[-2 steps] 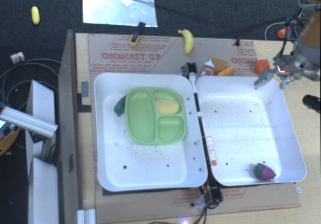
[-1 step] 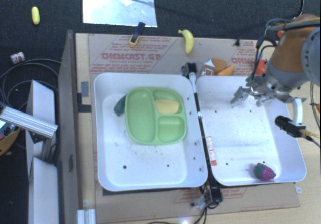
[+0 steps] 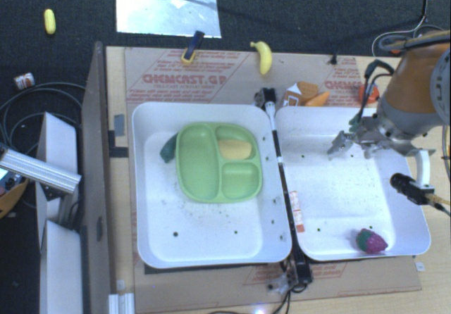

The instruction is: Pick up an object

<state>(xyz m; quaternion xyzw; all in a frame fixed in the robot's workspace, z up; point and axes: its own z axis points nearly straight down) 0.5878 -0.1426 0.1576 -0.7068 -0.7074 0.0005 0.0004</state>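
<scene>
Looking first at the gripper (image 3: 350, 142), we found it in the upper part of the right bin (image 3: 320, 186), right of centre in the frame, its fingers spread apart with nothing between them. It hung over bare white floor, reaching in from the grey arm (image 3: 416, 87) with its orange band at the right edge. Lower in that same bin, near the bottom right corner and well apart from the gripper, lay a strawberry toy (image 3: 371, 240), pink-red with a green top. Along the divider between the bins we saw a small label-like strip (image 3: 295, 208). In the left bin (image 3: 151, 186) sat a green divided plate (image 3: 217, 162), and a yellow piece (image 3: 235, 147) lay in its upper right compartment. A dark green object (image 3: 168, 147) touched the plate's left rim. Above the bins, on the cardboard, we noted a banana (image 3: 263, 57), an orange carrot-like toy (image 3: 316, 98) and a clamp-like tool with a yellow tip (image 3: 191, 48). Far to the upper left, on the dark floor, lay a second small yellow object (image 3: 49, 21).
</scene>
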